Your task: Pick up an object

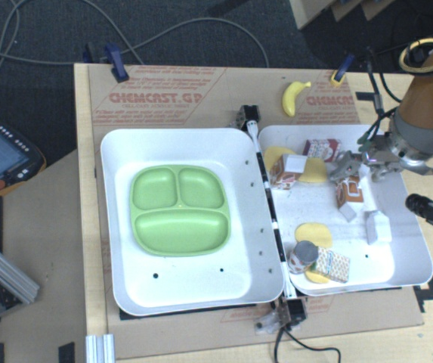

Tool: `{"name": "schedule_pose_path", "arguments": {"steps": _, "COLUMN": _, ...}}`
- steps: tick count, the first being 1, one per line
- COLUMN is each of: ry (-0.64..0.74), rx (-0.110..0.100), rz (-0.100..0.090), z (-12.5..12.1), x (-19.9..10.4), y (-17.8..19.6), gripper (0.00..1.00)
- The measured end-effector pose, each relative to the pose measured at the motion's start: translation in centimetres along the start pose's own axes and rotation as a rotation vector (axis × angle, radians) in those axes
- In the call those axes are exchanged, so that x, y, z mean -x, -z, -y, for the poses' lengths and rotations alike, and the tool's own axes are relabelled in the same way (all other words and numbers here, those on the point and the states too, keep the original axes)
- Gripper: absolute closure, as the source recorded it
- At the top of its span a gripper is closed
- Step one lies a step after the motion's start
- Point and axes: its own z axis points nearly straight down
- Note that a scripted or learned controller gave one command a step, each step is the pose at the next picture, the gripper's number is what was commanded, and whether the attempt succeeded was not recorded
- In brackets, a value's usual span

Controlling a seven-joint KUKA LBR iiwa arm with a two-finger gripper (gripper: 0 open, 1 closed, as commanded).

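My gripper hangs low over the far right part of the right bin, below the arm's orange band. Just in front of it stands a small brown and white carton, close under the gripper; whether they touch is unclear. A pale grey wrapped piece lies nearer the front. To the gripper's left are a red and white box, a red and white packet and a yellow piece.
Near the right bin's front lie a yellow disc, a small can and a patterned packet. The left bin holds a green divided plate. A yellow banana lies on the bench behind the bins.
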Motion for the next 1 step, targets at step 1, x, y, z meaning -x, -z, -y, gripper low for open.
{"name": "schedule_pose_path", "arguments": {"steps": 1, "ry": 0.001, "rx": 0.004, "rz": 0.001, "z": -0.81, "x": -0.21, "y": -6.22, "gripper": 0.00}}
